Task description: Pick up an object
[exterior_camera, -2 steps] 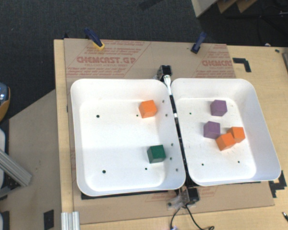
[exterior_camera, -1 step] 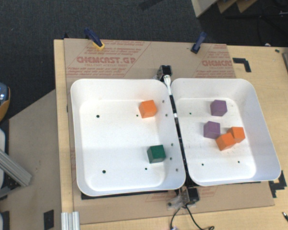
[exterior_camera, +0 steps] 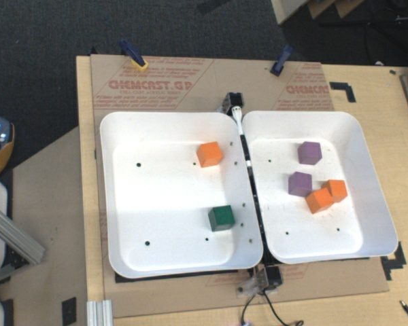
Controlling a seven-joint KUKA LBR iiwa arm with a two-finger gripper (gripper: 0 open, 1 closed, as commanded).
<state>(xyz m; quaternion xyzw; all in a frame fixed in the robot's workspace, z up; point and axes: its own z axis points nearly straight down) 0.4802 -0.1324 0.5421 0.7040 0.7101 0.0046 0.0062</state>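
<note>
White bins sit side by side on the table. Left bin [exterior_camera: 115, 182]: orange cube [exterior_camera: 209, 153], green cube [exterior_camera: 221, 218], well apart. Right bin [exterior_camera: 367, 182]: two purple cubes [exterior_camera: 309, 152] and two orange, clustered. Right cluster judged nearer the arm's side.

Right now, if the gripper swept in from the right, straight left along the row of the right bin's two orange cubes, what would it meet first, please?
Probably the right-hand orange cube, once over the right bin rim; the second orange cube sits against it. Sweep height is unclear.
</note>
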